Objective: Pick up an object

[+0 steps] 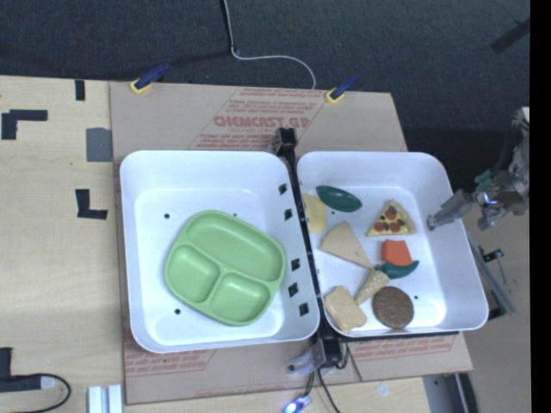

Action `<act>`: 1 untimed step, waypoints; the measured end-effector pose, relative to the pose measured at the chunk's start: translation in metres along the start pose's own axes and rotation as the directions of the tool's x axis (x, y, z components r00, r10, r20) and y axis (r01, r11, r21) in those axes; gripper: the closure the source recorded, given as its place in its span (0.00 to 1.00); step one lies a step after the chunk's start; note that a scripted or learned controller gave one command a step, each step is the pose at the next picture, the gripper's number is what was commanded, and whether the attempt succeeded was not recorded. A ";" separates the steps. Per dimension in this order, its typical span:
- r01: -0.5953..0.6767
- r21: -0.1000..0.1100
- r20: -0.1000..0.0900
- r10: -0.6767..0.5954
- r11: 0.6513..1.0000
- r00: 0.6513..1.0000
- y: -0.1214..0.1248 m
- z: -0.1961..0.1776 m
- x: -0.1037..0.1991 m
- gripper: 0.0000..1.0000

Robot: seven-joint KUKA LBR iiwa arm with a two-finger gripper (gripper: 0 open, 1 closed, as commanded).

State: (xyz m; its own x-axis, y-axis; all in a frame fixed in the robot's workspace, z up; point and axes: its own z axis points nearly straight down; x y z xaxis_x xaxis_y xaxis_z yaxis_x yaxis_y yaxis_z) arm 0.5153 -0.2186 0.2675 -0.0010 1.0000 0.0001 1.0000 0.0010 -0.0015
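Left bin carries a green divided plate near centre; right bin holds toy food: dark-green leaf by far edge, cheese wedge mid-bin, bread slice and brown patty at near edge, pizza slice and orange piece toward right wall; gripper hangs over that right rim, w/ nothing seen in it; open or closed can't be told. Best bet, imo: pizza slice, nearest, w/ bare floor around it; patty crowds bread and the wall.
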 end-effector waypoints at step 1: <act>0.010 -0.015 0.000 -0.010 1.000 1.000 -0.031 -0.130 0.090 0.00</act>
State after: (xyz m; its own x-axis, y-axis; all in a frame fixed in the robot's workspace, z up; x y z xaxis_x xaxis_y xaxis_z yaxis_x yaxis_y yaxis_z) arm 0.4848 -0.1288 0.3976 -0.0111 0.9999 0.0002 0.9998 0.0111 0.0137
